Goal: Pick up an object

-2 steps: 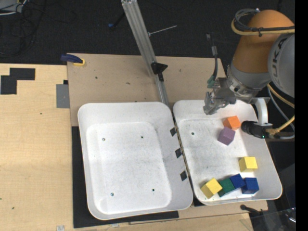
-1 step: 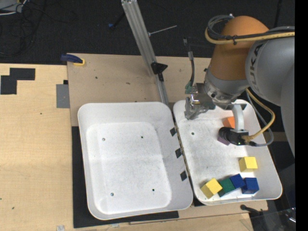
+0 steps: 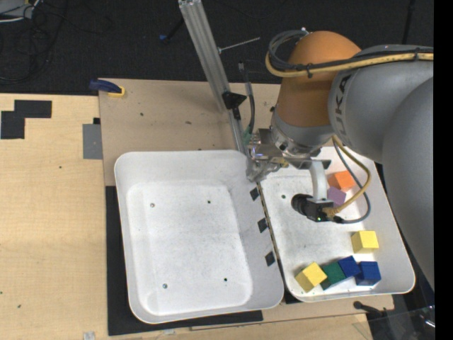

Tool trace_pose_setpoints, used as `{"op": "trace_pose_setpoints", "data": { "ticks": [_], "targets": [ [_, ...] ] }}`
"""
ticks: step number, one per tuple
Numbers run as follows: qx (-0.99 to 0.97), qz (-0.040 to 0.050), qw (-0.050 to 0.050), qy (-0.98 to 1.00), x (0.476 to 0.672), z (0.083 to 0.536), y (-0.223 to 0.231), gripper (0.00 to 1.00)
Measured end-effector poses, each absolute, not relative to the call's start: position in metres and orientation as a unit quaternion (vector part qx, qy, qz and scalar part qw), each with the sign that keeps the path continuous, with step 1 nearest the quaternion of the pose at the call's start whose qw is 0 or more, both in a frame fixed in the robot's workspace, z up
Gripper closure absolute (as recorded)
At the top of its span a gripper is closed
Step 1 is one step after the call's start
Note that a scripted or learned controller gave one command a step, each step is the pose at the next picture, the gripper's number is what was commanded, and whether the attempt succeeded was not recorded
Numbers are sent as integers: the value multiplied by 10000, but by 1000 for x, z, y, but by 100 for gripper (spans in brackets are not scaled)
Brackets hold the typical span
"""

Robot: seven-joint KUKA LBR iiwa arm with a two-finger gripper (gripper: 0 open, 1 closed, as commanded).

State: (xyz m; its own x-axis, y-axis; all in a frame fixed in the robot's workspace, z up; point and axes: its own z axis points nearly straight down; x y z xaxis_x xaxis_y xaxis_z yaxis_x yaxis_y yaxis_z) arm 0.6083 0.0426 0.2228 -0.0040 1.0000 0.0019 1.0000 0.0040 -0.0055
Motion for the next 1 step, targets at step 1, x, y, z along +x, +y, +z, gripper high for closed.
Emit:
{"op": "trace_pose_setpoints", "data": {
  "ticks": [1],
  "targets": [
    [-7057,2,14,-7085,611,234,94,100]
  ]
}}
